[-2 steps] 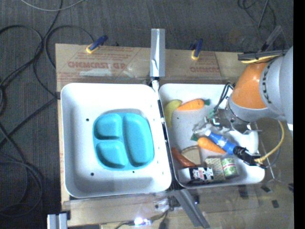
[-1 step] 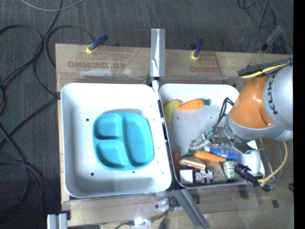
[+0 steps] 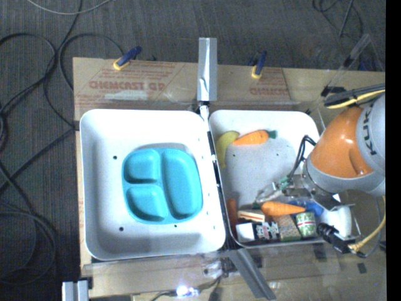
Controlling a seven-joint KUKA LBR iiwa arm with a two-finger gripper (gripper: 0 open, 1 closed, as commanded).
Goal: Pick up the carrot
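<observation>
A pale wooden bench [image 3: 94, 86] stands on dark carpet [image 3: 37, 55] strewn with cables [image 3: 44, 5] and bears two white bins, the left bin [image 3: 94, 168] well to the left of the pincer [image 3: 283, 190] and the right bin [image 3: 301, 121] around it. The carrot [image 3: 250, 138] lies in the right bin by its far wall, apart from the pincer, above and slightly left of it; its long axis runs nearly across the view, green top to the right, tip to the left. Whether the pincer is released or clenched cannot be told; a second orange piece [image 3: 282, 208] lies just below it.
</observation>
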